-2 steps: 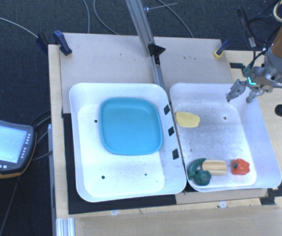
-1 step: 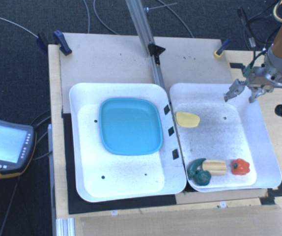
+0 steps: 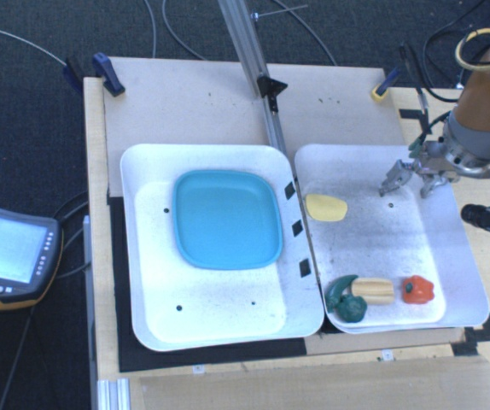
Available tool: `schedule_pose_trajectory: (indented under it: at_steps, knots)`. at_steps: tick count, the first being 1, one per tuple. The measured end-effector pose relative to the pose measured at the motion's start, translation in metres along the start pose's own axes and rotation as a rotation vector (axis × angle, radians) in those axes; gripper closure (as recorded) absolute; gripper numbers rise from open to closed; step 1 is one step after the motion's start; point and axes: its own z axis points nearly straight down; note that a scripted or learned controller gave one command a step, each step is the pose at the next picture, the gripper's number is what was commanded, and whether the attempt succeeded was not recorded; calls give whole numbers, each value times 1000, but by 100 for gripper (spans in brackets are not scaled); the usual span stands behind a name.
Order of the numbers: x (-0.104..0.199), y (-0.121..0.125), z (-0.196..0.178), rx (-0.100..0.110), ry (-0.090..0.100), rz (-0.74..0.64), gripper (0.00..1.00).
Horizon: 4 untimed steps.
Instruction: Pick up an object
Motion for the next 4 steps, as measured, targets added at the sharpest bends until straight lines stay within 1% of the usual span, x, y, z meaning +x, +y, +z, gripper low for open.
schedule_pose_trajectory:
  at_steps: [1, 2, 3, 4]
  knots:
    - [0, -1, 45, 0, 0, -1, 0]
    - [0, 1, 32, -6, -2, -1, 100]
    - [-3, -1, -31, -10, -2, -1, 100]
    - [3, 8, -88, -10, -2, -1, 100]
